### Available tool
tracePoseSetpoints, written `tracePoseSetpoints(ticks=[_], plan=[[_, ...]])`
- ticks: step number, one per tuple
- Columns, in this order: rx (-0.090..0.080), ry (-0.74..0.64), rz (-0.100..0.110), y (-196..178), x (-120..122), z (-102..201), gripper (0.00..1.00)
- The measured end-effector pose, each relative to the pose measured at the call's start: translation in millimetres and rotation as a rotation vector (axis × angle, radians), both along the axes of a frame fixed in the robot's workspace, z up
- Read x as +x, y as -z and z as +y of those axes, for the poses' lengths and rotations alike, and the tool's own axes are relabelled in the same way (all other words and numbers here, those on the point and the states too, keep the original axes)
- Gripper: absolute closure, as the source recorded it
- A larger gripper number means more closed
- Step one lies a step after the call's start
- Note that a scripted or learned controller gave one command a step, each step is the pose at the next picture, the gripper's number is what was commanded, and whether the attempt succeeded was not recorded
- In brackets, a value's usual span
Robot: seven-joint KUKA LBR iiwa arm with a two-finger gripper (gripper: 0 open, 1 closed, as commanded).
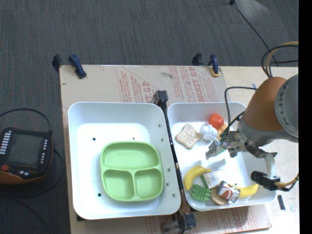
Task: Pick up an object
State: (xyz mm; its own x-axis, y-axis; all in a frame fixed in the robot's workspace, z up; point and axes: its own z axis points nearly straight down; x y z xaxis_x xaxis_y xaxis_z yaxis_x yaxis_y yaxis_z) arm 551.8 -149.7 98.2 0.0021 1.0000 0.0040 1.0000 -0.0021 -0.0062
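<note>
Overhead slanted view of the bench. My arm, grey with an orange band, reaches in from the right over the right bin. My gripper hangs above the bin's middle, fingers spread a little apart with nothing between them, though the metal parts blur together and the gap is hard to judge. Candidate objects lie in this bin: a toast slice left of the gripper, a white crumpled object and a red-orange piece above it, a banana below, with a green leafy toy and a red-and-white can near the front wall. The left bin holds a green divided tray.
</note>
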Motion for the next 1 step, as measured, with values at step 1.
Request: tracePoseSetpoints(ticks=[1], plan=[[0.000,0.000,0.000,0.0,0.0,0.0,0.00]])
